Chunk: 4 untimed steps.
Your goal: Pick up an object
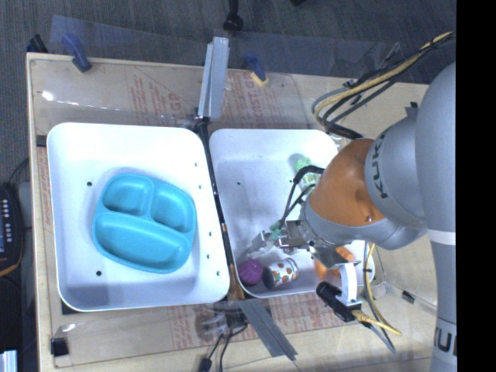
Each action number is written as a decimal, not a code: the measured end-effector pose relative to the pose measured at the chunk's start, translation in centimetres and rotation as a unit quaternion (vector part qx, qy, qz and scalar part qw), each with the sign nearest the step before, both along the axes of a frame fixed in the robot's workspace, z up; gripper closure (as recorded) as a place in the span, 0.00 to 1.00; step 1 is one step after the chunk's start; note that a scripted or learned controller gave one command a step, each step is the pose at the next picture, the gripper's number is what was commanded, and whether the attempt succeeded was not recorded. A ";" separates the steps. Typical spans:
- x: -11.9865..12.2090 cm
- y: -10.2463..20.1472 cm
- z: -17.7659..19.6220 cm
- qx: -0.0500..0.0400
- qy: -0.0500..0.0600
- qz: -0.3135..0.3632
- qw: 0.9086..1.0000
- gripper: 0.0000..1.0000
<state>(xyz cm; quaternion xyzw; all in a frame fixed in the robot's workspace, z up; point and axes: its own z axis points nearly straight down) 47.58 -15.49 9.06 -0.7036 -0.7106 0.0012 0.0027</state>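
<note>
Reaching in from the right, the arm [372, 192] hangs low over the right bin [248, 153], its gripper [283, 239] down near the bin's front edge; whether it is clenched or released cannot be told. Just below it a small patterned can [282, 273] lies on its side, with a purple ball [250, 270] touching or just beside its left end. A green object [304, 167] peeks out behind the orange band. Across the divider, the left bin [70, 153] holds a blue sectioned tray [145, 222].

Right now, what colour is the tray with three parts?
Light blue tray, seen clearly in the camera view, left bin.
</note>
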 end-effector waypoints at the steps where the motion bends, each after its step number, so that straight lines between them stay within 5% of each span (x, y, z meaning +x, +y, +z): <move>1: 4.4 -2.4 0.1 0.000 -0.001 -0.002 1.000 0.00; 2: 0.1 -3.9 0.1 0.000 -0.001 -0.001 1.000 0.00; 3: 6.7 -3.0 0.1 0.000 -0.001 -0.001 1.000 0.00; 4: 0.0 -1.3 0.1 0.000 -0.001 -0.001 1.000 0.00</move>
